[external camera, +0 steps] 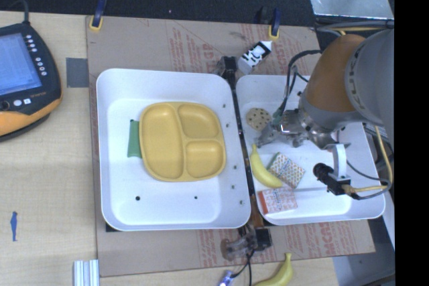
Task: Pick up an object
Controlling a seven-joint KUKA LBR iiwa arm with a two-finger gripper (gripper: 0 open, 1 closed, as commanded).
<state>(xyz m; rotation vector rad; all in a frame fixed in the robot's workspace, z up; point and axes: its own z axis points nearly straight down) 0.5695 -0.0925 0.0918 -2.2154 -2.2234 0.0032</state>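
The gripper [268, 134] is hovering low in the right bin [365, 211], grip state unreadable — banana [263, 171] lying just beside it, near side. Reaching stage; next it's needing a clean descent — then closing.

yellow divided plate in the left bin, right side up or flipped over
Right side up: the yellow divided plate shows its three hollow compartments facing the camera, lying flat in the left bin.

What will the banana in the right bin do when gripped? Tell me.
The banana is curved with a smooth-looking skin, so it may rock or slip between the fingers. It looks light for its size. It lies against a patterned packet, which a push would probably nudge.
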